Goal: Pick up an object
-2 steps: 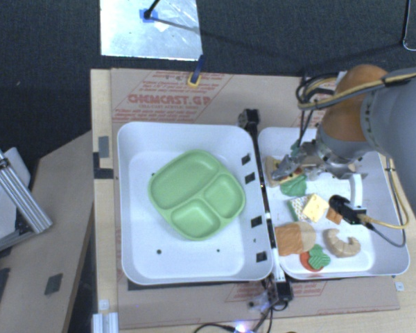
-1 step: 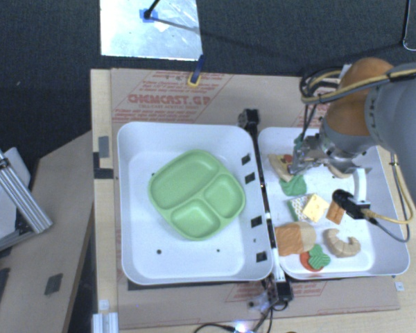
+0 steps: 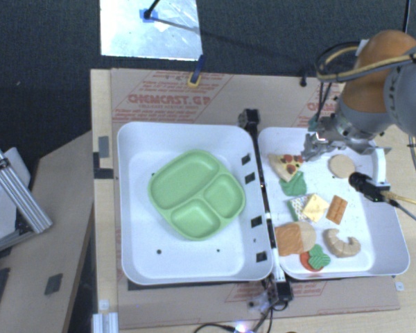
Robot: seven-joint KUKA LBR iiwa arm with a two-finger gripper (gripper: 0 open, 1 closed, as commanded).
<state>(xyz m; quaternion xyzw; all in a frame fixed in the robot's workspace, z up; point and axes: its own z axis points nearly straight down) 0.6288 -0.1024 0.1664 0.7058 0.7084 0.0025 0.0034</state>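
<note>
Several toy foods crowd the right bin (image 3: 401,250), the pizza slice (image 3: 288,165) just beside the pincer (image 3: 312,146), whose grip state cannot be told; risk: descent nudges the slice against neighbouring green piece (image 3: 296,184), spoiling the grasp
</note>
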